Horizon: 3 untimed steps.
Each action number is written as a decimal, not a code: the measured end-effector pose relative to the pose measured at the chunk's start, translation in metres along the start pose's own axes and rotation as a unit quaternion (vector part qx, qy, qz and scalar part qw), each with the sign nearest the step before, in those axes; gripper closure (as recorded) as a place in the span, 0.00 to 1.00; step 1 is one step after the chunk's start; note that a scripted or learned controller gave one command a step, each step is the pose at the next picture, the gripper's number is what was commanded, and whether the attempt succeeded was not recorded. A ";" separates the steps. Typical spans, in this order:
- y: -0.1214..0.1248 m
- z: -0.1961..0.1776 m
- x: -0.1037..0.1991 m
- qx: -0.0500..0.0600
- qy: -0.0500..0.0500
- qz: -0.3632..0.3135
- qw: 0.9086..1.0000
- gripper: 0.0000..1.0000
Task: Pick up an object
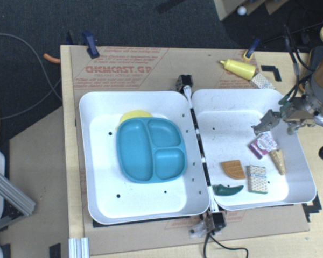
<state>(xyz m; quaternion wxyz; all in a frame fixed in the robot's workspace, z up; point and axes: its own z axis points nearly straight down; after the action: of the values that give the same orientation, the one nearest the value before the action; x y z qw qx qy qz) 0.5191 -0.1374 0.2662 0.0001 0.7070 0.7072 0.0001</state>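
Dark carpeted floor surrounds a cardboard-topped worktop point(151, 63) printed with red lettering; cables trail across the floor at left. Two shallow white bins sit side by side on it, touching along a central seam. The left bin point(97, 144) holds a blue divided plate point(149, 148), three compartments facing up, with a yellow object point(135, 114) peeking out from under its far edge. The right bin point(226, 112) holds a cluster near its right and near side: a purple-and-white wrapped packet point(262, 144), a tan cone-shaped item point(278, 160) just beside it, an orange-brown cookie-like piece point(233, 169), a checkered wafer-like square point(257, 178) next to that, and a green pepper-like object point(227, 189) close to the bin's near wall. Outside the bins, a yellow bottle-like toy point(238, 67) lies on the worktop beyond the right bin's far corner. The arm enters from the right; the tool point(273, 120) hangs over the right bin's right portion, above and just beyond the packet. Its fingers look spread, one dark finger angling left, nothing visible between them. None of the objects is lifted.
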 end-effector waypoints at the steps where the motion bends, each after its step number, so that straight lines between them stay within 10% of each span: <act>1: 0.011 0.182 0.031 0.000 0.000 0.000 1.000 0.00; 3: -0.016 0.182 0.046 0.000 0.000 0.000 1.000 0.00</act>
<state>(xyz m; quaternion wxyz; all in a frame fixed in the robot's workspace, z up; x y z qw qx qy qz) 0.5033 -0.0909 0.0843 0.0003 0.7070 0.7072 0.0003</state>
